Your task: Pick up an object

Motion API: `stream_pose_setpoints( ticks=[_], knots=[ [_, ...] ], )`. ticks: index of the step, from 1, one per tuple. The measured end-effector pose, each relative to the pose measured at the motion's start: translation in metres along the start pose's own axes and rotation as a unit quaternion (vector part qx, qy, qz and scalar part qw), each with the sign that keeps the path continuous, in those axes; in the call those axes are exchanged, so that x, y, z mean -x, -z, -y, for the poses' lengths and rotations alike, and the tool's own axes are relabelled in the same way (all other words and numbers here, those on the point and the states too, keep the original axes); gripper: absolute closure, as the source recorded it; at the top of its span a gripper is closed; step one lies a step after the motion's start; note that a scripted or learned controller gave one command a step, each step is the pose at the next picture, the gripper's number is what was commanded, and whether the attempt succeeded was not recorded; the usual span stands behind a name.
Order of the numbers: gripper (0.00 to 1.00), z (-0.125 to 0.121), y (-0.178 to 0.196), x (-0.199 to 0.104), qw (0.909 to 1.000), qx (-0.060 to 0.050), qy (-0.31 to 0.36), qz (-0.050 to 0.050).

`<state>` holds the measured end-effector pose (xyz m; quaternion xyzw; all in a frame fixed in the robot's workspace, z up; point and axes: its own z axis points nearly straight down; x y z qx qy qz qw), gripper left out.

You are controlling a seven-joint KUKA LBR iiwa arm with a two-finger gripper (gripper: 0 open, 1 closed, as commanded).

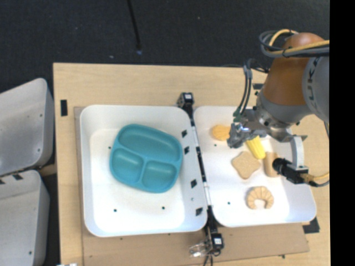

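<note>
Gripper [239, 134] low in right bin [222, 204], amid crowded toy food: orange piece [220, 132] just left, yellow corn-like piece [255, 147] just right, toast slice [244, 164] below, croissant [259, 198] nearer front. Cannot tell whether spread or pinching. Teal divided plate [146, 158] alone in left bin [94, 204]. Risks: nudging neighbours aside, closing between pieces, catching two at once, glancing off rounded corn.
</note>
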<state>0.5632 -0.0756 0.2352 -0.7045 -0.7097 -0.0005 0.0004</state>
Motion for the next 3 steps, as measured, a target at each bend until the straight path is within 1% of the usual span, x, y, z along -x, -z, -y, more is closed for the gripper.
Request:
stream_pose_setpoints(
  ticks=[1,2,3],
  knots=[
    [1.0,-0.015,0.009,-0.055,1.0,0.001,0.0,0.0],
    [1.0,-0.025,0.005,-0.117,1.0,0.001,0.0,0.0],
    [1.0,-0.03,-0.002,-0.163,1.0,0.001,-0.001,0.001]
  ],
)
